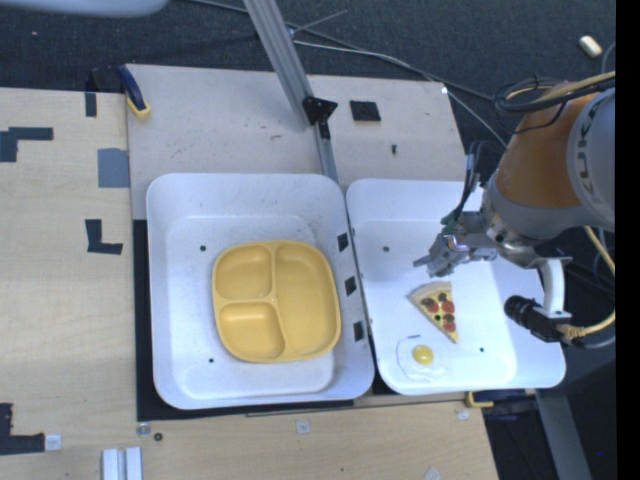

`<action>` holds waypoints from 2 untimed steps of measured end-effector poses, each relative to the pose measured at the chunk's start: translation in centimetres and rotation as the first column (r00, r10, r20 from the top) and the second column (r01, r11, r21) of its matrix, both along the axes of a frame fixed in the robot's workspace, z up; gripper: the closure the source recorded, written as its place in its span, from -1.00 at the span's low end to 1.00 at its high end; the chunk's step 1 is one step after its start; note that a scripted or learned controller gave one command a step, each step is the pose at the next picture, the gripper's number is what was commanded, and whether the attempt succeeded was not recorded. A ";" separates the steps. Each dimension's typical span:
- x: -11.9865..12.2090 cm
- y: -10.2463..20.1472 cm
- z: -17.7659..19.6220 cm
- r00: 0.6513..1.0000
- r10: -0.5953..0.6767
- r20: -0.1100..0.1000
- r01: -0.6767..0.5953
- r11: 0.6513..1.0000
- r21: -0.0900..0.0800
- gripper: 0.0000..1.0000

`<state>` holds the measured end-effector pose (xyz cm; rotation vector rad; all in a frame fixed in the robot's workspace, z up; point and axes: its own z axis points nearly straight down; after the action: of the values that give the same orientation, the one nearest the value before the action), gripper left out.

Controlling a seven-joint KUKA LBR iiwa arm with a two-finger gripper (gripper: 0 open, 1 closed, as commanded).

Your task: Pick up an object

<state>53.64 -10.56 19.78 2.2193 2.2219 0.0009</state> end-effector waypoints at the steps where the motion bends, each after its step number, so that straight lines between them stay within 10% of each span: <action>1: -0.1 0.3 4.3 1.000 0.000 0.001 0.000 1.000 0.000 1.00; 2: -0.9 6.0 4.6 1.000 0.004 -0.003 -0.004 1.000 0.002 1.00</action>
<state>52.76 -4.55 24.42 2.2171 2.2289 -0.0010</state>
